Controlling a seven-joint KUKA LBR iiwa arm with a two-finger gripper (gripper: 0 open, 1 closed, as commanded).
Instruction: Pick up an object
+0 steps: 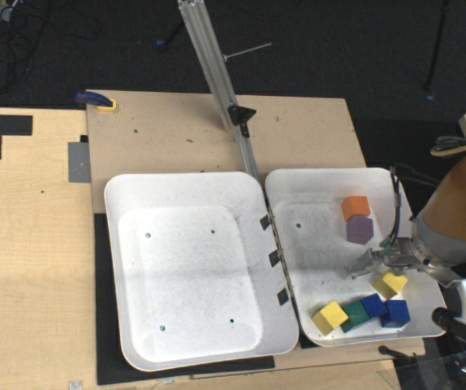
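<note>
The right bin (314,187) holds several small blocks. An orange cube (355,207) and a purple cube (359,229) sit near its far right side. Along the front wall lie a yellow block (329,317), a green block (355,314) and two blue blocks (386,309). Another yellow block (392,283) lies just under and in front of my gripper (377,262), which reaches in low from the right over the bin's right part. I cannot see whether the gripper touches that block. The grey and orange arm (452,210) hides the bin's right wall.
The left bin (127,193) stands beside the right one, joined by black clips (273,257). A slanted metal rail (213,63) rises behind the bins. A small blue and yellow tool (97,100) lies at the bench's far left corner.
</note>
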